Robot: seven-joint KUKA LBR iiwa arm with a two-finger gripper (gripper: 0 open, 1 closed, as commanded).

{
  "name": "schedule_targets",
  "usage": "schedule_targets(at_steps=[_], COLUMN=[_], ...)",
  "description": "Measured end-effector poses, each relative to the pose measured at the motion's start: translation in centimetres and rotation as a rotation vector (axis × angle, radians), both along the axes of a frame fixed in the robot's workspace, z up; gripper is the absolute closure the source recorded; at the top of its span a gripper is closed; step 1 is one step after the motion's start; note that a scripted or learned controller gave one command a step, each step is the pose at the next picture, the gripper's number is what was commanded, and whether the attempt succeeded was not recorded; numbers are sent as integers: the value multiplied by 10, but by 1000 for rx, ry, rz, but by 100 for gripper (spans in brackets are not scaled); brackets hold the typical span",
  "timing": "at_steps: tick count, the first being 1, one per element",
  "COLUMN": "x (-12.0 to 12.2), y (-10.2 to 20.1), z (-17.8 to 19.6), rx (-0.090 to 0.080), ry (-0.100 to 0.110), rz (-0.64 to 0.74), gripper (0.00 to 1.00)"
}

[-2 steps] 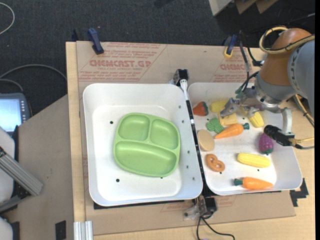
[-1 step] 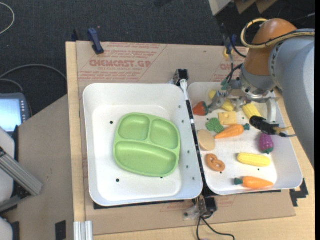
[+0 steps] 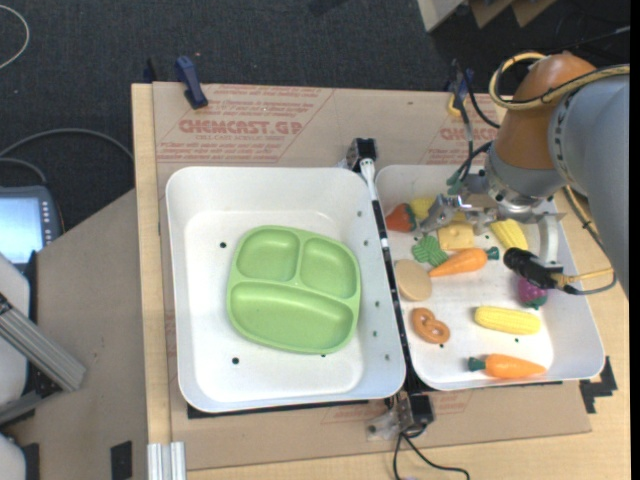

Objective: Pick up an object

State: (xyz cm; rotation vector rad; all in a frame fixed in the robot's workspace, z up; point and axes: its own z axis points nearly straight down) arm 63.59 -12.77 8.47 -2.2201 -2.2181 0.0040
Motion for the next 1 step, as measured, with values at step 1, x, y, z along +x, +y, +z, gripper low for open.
schedule_targets(at_steps=[1], x=[-24], y=[5], z=[0], rx=[1], ry=[0], rz=[-1], gripper=[0])
